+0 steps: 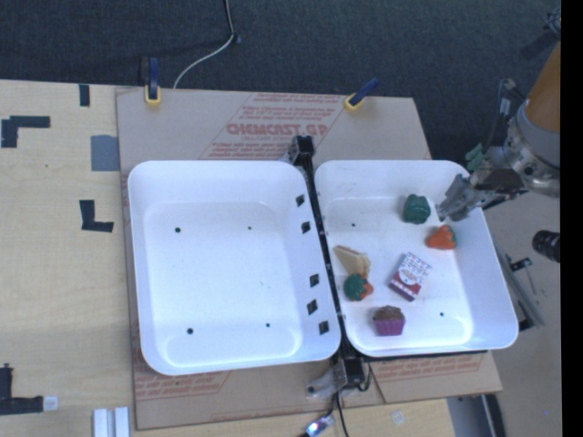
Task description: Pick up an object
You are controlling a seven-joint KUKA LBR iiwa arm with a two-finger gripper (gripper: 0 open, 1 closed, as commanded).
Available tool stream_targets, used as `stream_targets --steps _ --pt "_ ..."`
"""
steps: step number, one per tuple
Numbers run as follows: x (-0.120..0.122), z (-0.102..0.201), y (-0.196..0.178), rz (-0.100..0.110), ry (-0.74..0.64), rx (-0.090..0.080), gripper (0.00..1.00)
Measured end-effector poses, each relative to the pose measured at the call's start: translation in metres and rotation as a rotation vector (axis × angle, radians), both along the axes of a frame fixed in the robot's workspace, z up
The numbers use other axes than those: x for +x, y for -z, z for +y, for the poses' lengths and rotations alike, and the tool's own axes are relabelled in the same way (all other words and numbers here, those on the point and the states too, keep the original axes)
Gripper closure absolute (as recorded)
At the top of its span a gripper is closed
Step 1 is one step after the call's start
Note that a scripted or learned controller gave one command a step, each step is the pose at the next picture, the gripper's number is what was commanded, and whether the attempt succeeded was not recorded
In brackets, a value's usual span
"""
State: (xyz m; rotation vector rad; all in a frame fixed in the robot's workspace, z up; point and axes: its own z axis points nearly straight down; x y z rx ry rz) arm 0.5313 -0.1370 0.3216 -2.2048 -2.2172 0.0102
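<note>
The right bin (483, 326) holds several small objects. A dark green lump (416, 208) lies near its back, and an orange-red piece (441, 238) sits just right of it. A red and white box (411, 276) rests in the middle. A tan wedge (353, 260) and a green and orange toy (357, 288) lie by the left wall, with a purple cupcake (389, 320) near the front. My gripper (451, 208) hangs over the bin's right side, just above the orange-red piece and right of the green lump. I see nothing held in it.
The left bin (146, 244) stands beside the right one, and a black divider (314, 244) runs between them. Both rest on a cardboard sheet (273, 126) clamped at the back. The arm (537, 144) comes in over the right bin's edge.
</note>
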Motion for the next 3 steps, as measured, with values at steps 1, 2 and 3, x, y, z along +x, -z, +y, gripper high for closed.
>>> stream_targets --steps 1,2,3 --pt "-0.050 0.104 0.007 -0.010 -0.005 -0.003 1.00" --pt "-0.043 0.177 -0.017 -0.015 -0.005 -0.004 1.00" --pt "-0.026 0.207 -0.115 -0.026 0.001 -0.004 1.00"
